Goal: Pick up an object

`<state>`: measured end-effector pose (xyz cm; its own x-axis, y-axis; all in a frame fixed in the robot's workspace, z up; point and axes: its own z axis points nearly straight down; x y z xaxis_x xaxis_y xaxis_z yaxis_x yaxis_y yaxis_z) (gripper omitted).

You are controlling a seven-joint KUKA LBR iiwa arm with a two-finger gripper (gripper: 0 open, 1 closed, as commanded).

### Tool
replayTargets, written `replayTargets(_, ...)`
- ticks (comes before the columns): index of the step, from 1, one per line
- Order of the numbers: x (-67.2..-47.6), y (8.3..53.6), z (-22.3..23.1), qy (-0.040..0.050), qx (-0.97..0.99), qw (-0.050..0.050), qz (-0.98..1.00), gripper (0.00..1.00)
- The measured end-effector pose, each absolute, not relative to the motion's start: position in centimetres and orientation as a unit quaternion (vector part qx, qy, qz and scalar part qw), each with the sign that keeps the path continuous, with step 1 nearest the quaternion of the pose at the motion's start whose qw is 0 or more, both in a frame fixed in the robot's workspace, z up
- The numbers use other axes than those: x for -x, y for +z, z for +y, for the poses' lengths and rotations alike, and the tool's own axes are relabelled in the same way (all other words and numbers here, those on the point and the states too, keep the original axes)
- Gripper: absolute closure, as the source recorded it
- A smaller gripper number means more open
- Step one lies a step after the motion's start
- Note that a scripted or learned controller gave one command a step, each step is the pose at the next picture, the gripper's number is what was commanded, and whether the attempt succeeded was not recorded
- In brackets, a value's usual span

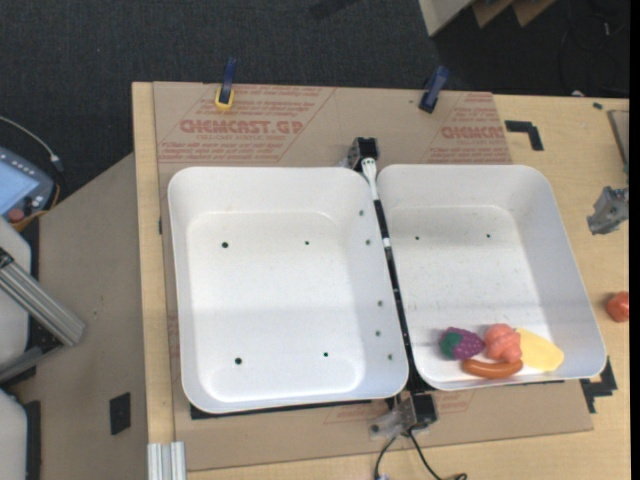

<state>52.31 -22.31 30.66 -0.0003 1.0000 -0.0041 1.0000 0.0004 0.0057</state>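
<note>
Four small toy foods, a purple grape bunch [462, 343], an orange-red lump [503, 341], a yellow wedge [541, 351] and an orange sausage [491, 368] lying left-to-right, cluster touching in the right shallow white bin's [520, 213] near corner, nearest the arm's side; jaw state cannot be told.

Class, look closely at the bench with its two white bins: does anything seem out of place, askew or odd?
Nothing is spilled or broken. The four small toys, a purple lump, a red-orange lump, a yellow flat piece and an orange sausage shape, crowd the right white bin's near corner, touching one another. The left white bin sits square.
</note>
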Motion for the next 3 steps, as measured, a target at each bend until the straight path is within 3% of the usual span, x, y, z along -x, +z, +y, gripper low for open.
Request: replayTargets(3, -52.5, 33.8, -22.4, 0.0017, -0.706, 0.009, 0.708, 1.0)
